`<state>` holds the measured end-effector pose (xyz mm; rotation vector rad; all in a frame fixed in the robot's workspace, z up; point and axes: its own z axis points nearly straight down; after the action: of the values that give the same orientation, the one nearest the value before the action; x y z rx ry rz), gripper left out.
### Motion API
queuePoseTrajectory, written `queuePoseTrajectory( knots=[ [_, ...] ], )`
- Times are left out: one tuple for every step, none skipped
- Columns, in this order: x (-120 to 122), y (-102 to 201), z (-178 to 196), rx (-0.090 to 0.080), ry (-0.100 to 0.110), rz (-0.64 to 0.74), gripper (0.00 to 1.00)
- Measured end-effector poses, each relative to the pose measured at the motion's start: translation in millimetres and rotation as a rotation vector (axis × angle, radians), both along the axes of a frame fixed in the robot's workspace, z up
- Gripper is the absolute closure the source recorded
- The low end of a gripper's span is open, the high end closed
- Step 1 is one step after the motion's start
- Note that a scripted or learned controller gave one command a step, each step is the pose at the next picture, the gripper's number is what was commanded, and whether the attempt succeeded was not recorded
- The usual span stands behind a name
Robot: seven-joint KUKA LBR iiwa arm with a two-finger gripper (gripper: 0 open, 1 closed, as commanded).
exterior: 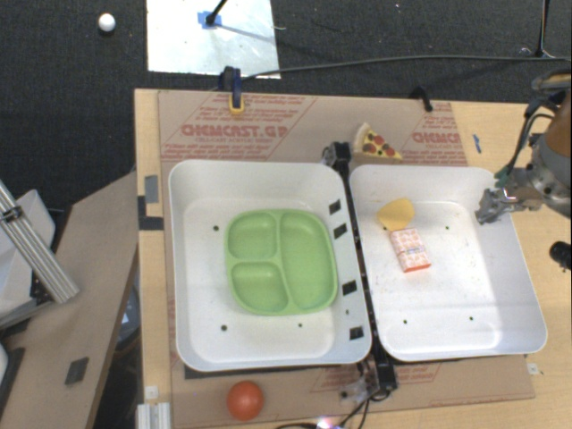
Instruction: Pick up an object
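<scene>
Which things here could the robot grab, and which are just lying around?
For the job:
- small pink and white box in the right white bin
- yellow rounded piece beside it
- gripper at that bin's right rim

Lying about:
- green divided plastic tray
- toy pizza slice
- orange ball
- small white ball

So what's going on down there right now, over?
Gripper at right bin's right rim, holding nothing visible. Yellow piece and pink box lie untouched. Path clear.

High slanted view over both bins (268, 172)
</scene>
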<state>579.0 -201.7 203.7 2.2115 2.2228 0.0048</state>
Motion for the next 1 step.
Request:
queuePoseTrajectory(
  knots=[
    [1.1,-0.1,20.1,0.001,0.002,0.001,1.00]
  ],
)
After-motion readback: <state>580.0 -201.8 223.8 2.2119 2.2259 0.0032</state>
